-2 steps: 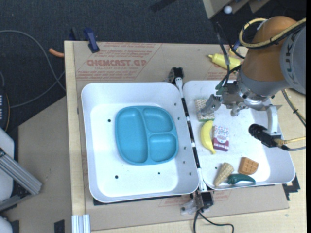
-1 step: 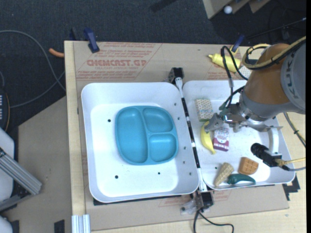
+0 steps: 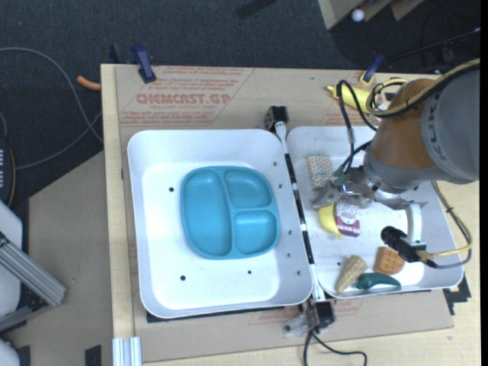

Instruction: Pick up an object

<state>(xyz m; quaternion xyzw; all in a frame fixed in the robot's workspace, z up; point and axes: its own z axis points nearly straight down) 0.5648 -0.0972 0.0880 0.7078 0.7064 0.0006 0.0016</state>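
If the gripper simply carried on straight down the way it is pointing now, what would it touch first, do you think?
Most likely the small pink-and-white packet lying right beneath the gripper in the right bin, beside the yellow piece. Depth is hard to judge from this slanted view, so it may already be touching.

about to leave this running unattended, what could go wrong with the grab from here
The gripper is down in the right bin where a yellow item and a small packet lie touching, so it might close on both or neither. The cables looping by the wrist could perhaps snag on the bin's edge.
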